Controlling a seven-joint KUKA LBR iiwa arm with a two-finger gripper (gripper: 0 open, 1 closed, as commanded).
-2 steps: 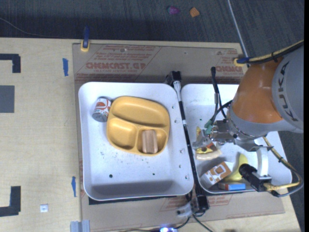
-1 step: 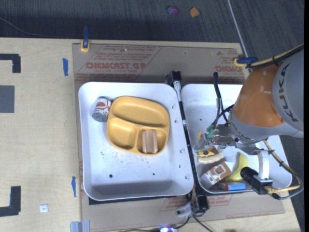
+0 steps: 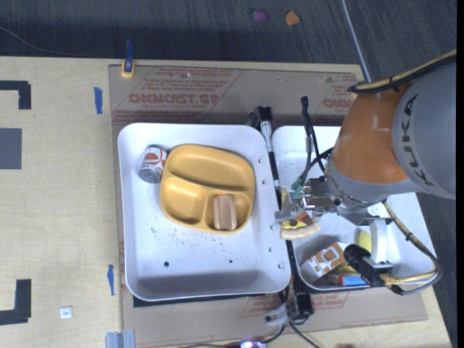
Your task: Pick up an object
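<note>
The arm [image 3: 391, 140] reaches in from the right of the frame over the right bin [image 3: 290, 142]; its gripper [image 3: 296, 210] hangs at that bin's left edge, just above a pale yellow banana-like object [image 3: 299, 230]; whether it grips anything I cannot tell; in the left bin [image 3: 138, 259] a yellow divided tray [image 3: 199, 169] holds a tan block [image 3: 224, 212], a small can [image 3: 151, 164] touching its upper left; a small box [image 3: 325, 259] lies lower right.

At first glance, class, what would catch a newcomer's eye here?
The bulky grey arm with its orange band looms over the right white bin. In the left white bin sits a yellow divided plastic tray with a crushed drink can beside it. The tool hovers at a pale banana-like item.
</note>
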